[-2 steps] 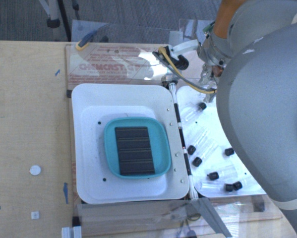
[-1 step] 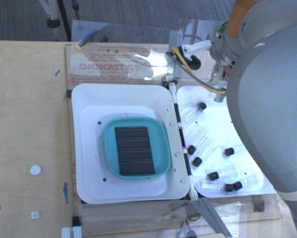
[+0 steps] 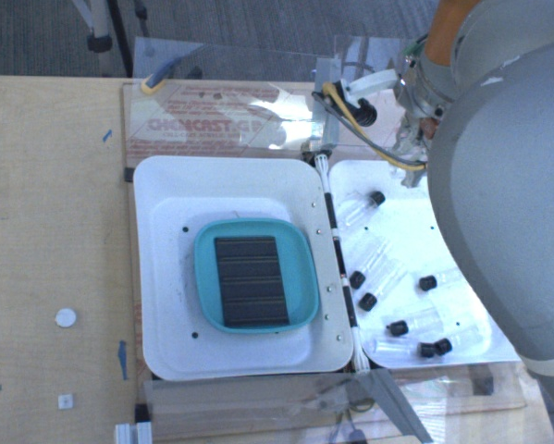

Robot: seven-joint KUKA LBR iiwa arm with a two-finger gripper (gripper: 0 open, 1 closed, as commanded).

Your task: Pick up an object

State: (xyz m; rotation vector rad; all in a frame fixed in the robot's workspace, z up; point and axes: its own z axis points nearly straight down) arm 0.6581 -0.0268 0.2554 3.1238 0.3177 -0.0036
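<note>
The left bin (image 3: 161, 188) holds a teal dish (image 3: 207, 252) with a dark ribbed block (image 3: 251, 281) lying in it. Several clear vials with black caps lie scattered in the right bin (image 3: 401, 225): one near the back (image 3: 376, 197), two by the left wall (image 3: 357, 278) (image 3: 367, 300), others toward the front (image 3: 427, 283) (image 3: 397, 327) (image 3: 434, 348). My gripper (image 3: 412, 155) hangs over the right bin's back edge, right of the rearmost vial, and is largely hidden by the wrist. The thick grey arm covers that bin's right side.
A clear plastic sheet over cardboard (image 3: 212, 123) lies behind the bins. The wooden bench (image 3: 45, 202) stretches out on the left with a small white disc (image 3: 66, 318) on it. A divider (image 3: 337, 248) runs between the bins.
</note>
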